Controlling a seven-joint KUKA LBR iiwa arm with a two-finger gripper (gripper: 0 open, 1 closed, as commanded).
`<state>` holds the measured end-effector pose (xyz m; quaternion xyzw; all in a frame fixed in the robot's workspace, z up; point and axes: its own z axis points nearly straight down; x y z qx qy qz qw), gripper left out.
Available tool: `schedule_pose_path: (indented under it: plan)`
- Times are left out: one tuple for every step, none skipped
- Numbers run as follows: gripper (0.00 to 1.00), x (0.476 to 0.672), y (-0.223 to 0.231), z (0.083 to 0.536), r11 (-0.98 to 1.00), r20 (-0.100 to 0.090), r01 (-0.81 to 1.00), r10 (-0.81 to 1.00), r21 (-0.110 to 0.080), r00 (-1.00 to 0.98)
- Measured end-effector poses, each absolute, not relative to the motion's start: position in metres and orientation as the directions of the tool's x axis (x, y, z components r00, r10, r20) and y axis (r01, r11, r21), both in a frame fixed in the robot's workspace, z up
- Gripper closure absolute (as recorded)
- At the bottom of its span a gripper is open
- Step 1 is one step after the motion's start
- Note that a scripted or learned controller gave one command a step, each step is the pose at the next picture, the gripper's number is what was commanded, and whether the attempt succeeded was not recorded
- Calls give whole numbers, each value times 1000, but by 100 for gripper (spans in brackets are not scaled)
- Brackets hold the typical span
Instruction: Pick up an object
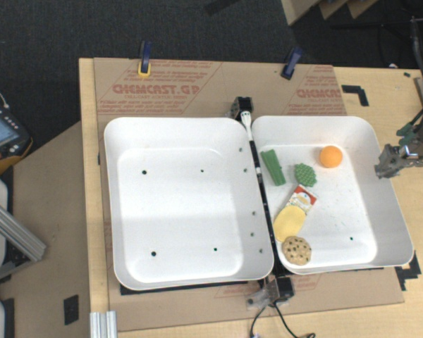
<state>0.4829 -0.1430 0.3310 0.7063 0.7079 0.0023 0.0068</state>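
The gripper (pixel 393 159) is small grey metal (details blurred), with a thin greenish cable above it.

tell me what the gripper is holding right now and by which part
Nothing. The gripper sits at the right bin's outer rim with no object between its fingers. The orange ball, green block and cookie all lie in the bin.

Orange ball (pixel 330 156), green bar (pixel 273 167), green piece (pixel 305 174), yellow packet (pixel 292 217) and cookie (pixel 296 249) lie in the right bin (pixel 381 252).
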Motion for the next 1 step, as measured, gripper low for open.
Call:
schedule_pose_path:
  plan:
    - [100,479,-148,273,-2,2,1000,1000,-6,2]
